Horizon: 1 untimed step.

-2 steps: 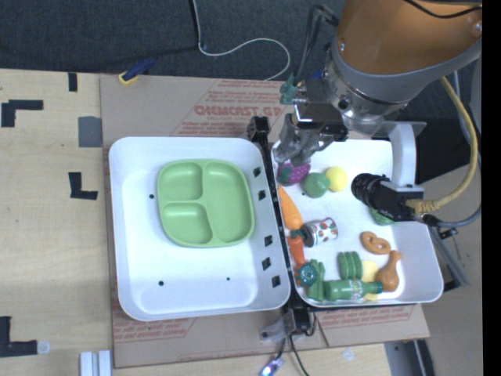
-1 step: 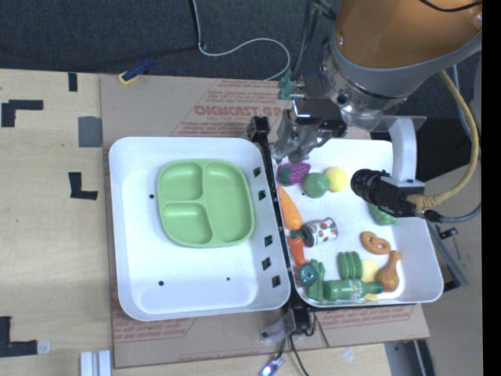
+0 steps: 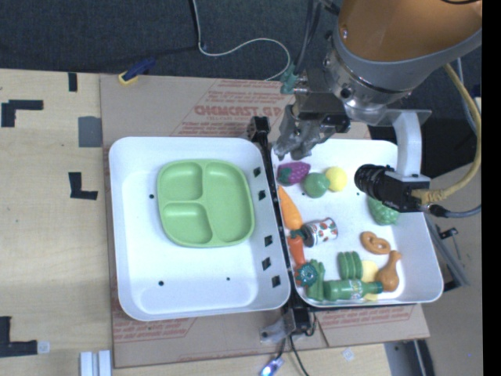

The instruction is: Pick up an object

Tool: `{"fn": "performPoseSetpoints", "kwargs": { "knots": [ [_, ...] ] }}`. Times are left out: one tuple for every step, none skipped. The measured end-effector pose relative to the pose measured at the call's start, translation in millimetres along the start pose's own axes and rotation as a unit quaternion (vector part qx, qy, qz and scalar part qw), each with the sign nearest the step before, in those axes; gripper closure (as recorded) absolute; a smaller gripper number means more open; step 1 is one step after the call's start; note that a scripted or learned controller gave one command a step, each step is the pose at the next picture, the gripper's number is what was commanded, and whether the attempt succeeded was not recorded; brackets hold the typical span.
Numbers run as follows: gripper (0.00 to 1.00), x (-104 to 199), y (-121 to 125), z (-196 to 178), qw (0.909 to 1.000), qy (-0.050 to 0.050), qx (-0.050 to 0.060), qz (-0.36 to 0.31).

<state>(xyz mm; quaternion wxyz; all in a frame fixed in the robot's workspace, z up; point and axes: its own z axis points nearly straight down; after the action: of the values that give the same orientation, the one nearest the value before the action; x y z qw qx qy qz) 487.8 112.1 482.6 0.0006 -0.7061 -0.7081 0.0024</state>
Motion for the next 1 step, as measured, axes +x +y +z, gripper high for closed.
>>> {"fn": "performPoseSetpoints", "kwargs": {
  "knots": [
    [1.0,18.2,-5.2,112.0,1.0,-0.001,0.004,0.0]
  ]
}}
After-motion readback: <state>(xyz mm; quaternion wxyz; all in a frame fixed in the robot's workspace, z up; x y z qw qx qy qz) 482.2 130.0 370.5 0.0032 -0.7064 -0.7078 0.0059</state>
